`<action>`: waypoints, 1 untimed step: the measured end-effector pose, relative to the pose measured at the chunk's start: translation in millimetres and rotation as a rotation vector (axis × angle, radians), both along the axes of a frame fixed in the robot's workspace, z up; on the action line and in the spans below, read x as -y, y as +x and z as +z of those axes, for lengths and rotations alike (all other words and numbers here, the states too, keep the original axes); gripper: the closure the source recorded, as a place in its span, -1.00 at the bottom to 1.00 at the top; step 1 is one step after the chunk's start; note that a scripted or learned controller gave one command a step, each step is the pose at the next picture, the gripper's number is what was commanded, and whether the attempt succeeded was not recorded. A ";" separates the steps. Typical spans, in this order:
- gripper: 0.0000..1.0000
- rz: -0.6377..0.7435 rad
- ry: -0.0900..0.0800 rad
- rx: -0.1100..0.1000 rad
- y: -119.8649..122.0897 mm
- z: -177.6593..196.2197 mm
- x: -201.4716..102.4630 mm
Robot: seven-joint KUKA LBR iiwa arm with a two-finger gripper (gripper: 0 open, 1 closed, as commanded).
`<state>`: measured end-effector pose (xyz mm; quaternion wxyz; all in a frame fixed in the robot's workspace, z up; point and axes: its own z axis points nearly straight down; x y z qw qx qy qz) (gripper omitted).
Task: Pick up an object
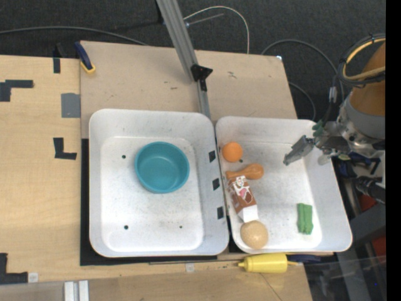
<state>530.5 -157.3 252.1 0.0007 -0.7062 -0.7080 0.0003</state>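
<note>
Hovering over the right bin [326, 168] — hand [299, 150] blurred, grip state unclear.

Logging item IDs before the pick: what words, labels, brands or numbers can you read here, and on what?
No text is readable.
Brown and white packet in the right bin: red and white print, too blurred to read.
Yellow bottle at the bench's front edge: no legible label.

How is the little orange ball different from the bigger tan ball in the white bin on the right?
The small bright orange ball is smaller than the pale tan ball. The orange ball sits near the far end of the right white bin, apart from other things; the tan ball sits at the near edge, touching the red and white packet. Both are round and lie along the bin's left side.
</note>
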 end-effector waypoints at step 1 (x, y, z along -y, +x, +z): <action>-1.00 0.000 0.000 0.000 0.0 0.1 0.1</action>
